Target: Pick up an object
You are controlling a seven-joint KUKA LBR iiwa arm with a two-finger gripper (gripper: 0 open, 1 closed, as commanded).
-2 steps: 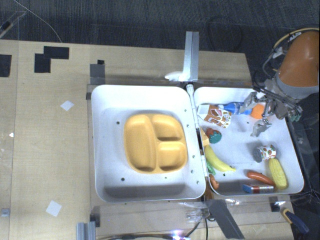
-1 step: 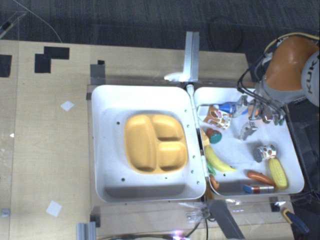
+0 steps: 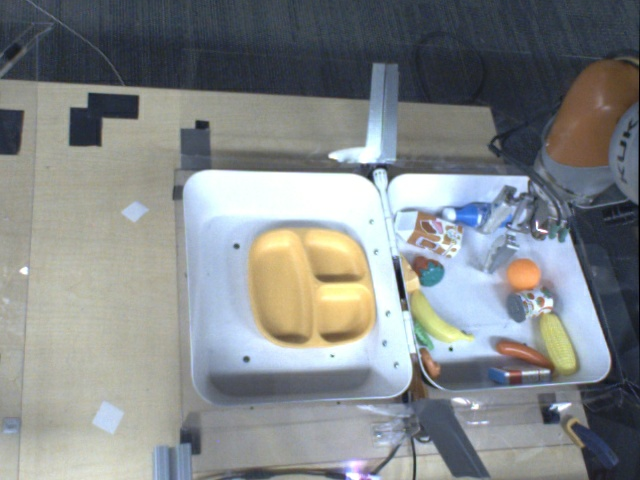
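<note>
Your hand [image 3: 503, 240] hangs low over the right bin [image 3: 590, 308], fingers apart and holding nothing, probably because the orange ball [image 3: 523, 274] lies just beside it.

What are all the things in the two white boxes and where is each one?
Bins: 2, white, side by side on the bench.
Divided plate: 1, yellow, middle of the left bin.
Banana: 1, yellow, left part of the right bin.
Corn cob: 1, yellow, right bin, near its right wall.
Ball: 1, orange, right bin, above the corn.
Hot dog: 1, red-orange, right bin, near the front wall.
Bottle: 1, blue, right bin, at the back.
Patterned packet: 1, white and brown, right bin, back left.
Arm: 1, grey with orange band, reaching in from the right.
End effector: 1, metallic, over the back of the right bin.
</note>
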